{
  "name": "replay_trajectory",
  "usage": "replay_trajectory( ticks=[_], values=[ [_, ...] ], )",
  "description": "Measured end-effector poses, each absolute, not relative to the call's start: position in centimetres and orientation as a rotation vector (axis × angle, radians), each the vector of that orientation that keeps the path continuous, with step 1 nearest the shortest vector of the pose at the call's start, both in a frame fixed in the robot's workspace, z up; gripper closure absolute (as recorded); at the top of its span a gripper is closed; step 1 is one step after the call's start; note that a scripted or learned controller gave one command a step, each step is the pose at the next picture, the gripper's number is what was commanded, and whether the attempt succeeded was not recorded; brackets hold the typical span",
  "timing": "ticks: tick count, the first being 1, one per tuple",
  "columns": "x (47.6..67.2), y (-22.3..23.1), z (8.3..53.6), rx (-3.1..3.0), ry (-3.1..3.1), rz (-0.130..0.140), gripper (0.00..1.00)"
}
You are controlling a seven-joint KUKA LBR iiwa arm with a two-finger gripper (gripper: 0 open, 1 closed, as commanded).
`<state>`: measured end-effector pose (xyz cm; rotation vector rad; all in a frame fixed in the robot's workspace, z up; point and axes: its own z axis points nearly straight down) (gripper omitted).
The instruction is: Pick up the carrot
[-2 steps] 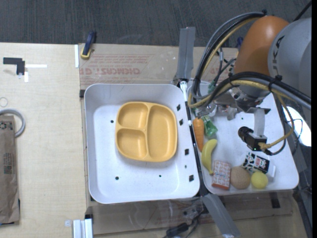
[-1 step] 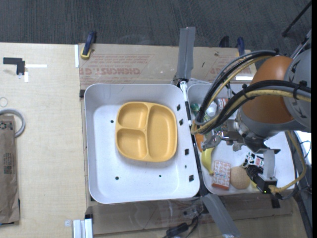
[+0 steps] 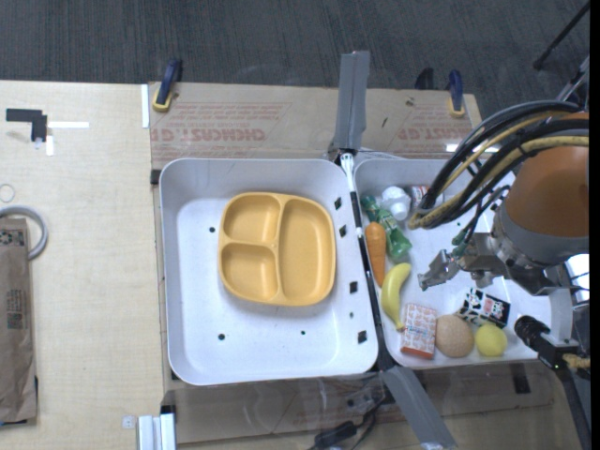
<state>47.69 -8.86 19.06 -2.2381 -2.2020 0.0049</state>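
The carrot lies in the right bin, close along its left wall, in the middle right of the frame. It points up and down the picture, with its green top toward the upper end. The gripper hangs to the right of it and a little lower in the frame, over the bare white floor of the same bin, well apart from the carrot. Whether the jaws are apart or together cannot be told; they show as a dark grey cluster of metal with no clear gap.

Between the carrot and the jaws lies a banana, curved, its upper end just beside the carrot's lower half. A green thing touches the carrot's upper right side, and a small white round thing sits above that near the bin's top corner. Lower in the bin stand a red and white packet, a tan round thing, a lemon and a black and white carton.

The left bin holds a yellow divided plate. The arm, with cables looped over it, covers the right bin's upper right part.

The carrot is orange, slim and smooth, narrowing toward its lower end.
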Motion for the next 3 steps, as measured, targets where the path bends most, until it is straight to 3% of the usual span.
replay_trajectory(
  ticks=[1, 2, 3],
  values=[
    [47.8, -13.5, 10.3, -2.295, -2.151, 0.0, 0.0],
    [47.7, -17.4, 19.6, -2.297, -2.143, 0.005, 0.0],
    [47.7, -21.8, 16.7, -2.263, -2.176, 0.004, 0.0]
  ],
)
